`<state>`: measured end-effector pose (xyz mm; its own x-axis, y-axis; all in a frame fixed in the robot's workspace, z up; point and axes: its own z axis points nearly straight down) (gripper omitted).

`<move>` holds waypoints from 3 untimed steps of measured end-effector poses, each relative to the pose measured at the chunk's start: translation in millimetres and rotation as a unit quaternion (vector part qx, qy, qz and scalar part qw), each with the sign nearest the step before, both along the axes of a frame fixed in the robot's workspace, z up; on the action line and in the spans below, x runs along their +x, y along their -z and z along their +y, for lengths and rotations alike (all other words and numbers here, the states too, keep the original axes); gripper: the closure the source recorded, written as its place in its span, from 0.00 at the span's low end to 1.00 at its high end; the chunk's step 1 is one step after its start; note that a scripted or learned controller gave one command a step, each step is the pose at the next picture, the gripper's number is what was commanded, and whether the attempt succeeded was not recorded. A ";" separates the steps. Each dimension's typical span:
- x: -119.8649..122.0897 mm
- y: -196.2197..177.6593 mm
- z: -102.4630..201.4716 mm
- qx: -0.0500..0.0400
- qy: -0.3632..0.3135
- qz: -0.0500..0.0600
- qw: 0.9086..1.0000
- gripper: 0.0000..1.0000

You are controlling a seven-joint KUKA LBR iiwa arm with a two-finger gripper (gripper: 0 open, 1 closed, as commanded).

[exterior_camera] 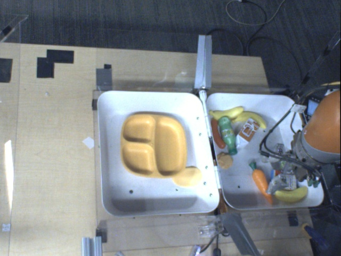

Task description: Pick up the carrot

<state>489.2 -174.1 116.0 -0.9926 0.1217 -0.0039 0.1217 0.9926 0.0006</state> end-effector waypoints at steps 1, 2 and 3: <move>3.6 26.9 66.4 0.000 0.021 -0.005 1.000 0.00; 7.1 16.9 67.0 0.000 0.019 -0.008 1.000 1.00; 33.8 -76.3 168.2 0.001 0.009 0.000 1.000 1.00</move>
